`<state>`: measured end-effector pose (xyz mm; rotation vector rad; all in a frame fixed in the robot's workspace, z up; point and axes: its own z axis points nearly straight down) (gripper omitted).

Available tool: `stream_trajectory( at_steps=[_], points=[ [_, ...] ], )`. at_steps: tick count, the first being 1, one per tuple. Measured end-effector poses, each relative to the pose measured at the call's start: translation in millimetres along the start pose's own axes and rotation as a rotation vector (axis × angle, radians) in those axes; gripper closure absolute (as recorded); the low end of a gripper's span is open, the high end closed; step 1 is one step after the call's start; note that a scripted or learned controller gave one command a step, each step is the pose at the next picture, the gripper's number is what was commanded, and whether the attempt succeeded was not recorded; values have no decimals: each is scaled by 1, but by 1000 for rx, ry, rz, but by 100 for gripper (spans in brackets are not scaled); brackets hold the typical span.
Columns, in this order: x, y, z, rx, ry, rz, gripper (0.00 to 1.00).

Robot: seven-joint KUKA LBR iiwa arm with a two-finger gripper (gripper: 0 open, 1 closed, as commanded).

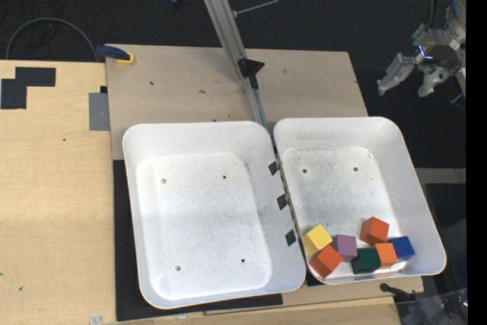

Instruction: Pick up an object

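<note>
Gripper (418,78) open, off-bin, w/o block

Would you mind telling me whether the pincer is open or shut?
Open: the pincer hangs beyond the right bin with its fingers spread apart.

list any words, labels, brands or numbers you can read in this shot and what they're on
None: no readable text anywhere in the camera view.
The coloured blocks in the right bin have plain faces.
The left bin, the aluminium rail and the wooden bench carry no print.
The gripper is too small and blurred to show any marking.
</note>
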<state>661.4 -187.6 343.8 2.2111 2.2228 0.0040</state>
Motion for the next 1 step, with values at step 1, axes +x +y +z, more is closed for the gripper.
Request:
stream_trajectory(
  at_steps=[1],
  points=[
    [2, -2, -8, 8, 1, -9, 100]
  ],
)
